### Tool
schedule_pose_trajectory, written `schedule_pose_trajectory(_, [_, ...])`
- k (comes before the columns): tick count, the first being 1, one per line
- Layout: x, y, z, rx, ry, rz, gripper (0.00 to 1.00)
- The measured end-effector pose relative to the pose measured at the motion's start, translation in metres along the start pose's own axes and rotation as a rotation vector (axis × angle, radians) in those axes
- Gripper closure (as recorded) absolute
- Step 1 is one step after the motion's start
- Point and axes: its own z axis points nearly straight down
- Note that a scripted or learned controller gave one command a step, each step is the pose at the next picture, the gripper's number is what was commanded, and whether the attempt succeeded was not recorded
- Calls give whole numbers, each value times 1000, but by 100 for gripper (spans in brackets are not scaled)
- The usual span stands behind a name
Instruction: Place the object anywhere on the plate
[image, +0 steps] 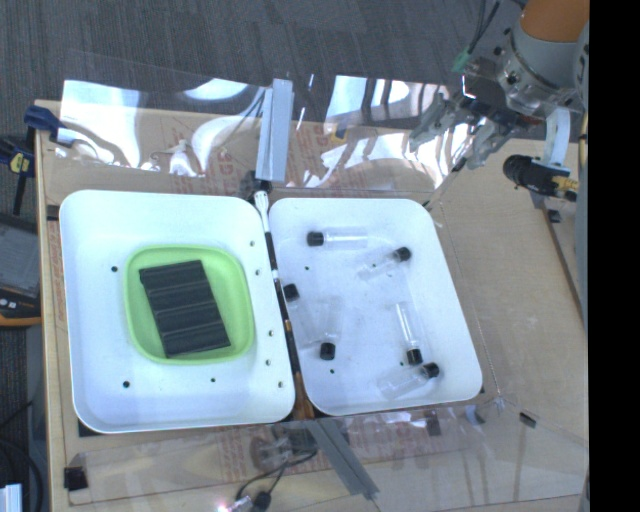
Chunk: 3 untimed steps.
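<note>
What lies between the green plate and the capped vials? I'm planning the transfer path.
In the camera view, the adjoining rims of the left bin and right bin run between the green plate and the vials.

Both bins (90, 395) are smooth white plastic with a slight sheen. The plate (235, 290) is glossy green plastic; the ridged block (183, 308) on it is matt black. The vials (340, 238) are clear, black-capped. The counter (520, 300) is matt and wood-like.
</note>
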Motion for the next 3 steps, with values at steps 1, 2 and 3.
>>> schedule_pose_trajectory(1, [-21, -55, -60, 0, 0, 82, 0])
schedule_pose_trajectory(2, [-33, -83, -58, 6, 0, 172, 0])
schedule_pose_trajectory(3, [-48, -133, -59, 4, -1, 150, 0])
